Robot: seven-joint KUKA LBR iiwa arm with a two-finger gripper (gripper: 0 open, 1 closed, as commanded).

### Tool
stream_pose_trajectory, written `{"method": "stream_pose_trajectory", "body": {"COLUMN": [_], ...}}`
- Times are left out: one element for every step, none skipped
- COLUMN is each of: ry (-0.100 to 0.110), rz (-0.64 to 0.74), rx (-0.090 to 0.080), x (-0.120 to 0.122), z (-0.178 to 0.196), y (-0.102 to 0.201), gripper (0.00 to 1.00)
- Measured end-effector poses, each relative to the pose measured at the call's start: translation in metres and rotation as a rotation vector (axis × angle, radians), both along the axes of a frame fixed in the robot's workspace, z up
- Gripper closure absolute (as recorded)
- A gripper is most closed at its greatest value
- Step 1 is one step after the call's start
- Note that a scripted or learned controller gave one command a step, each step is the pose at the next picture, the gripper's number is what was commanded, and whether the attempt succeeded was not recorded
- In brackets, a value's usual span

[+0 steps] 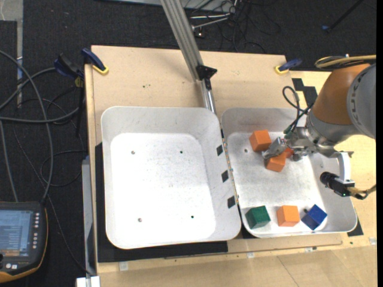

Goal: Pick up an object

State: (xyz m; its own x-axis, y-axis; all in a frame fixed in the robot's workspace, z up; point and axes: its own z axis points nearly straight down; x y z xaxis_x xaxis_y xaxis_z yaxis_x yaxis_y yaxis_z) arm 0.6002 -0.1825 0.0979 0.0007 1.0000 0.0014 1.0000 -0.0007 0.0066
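My gripper [280, 154] reaches in from the right over the right bin [335, 223], in its upper middle. A tilted orange block [275, 162] sits between its fingers, and the gripper is shut on it. A second orange block [260, 140] lies just up and left of the held one, close to the fingers. Along the bin's front edge lie a green block [258, 216], another orange block [288, 215] and a blue block [313, 216].
The left bin [119, 124] lies beside the right one. A slanted metal pole [182, 28] runs down to the gap between the bins. Cables and a teach pendant [18, 238] lie off the bench at the left.
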Motion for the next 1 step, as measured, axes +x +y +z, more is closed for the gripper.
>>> {"method": "stream_pose_trajectory", "body": {"ry": [-0.001], "rz": [0.001], "rx": [-0.002], "x": [0.0], "z": [0.0103], "y": [-0.0004], "gripper": [1.0]}}
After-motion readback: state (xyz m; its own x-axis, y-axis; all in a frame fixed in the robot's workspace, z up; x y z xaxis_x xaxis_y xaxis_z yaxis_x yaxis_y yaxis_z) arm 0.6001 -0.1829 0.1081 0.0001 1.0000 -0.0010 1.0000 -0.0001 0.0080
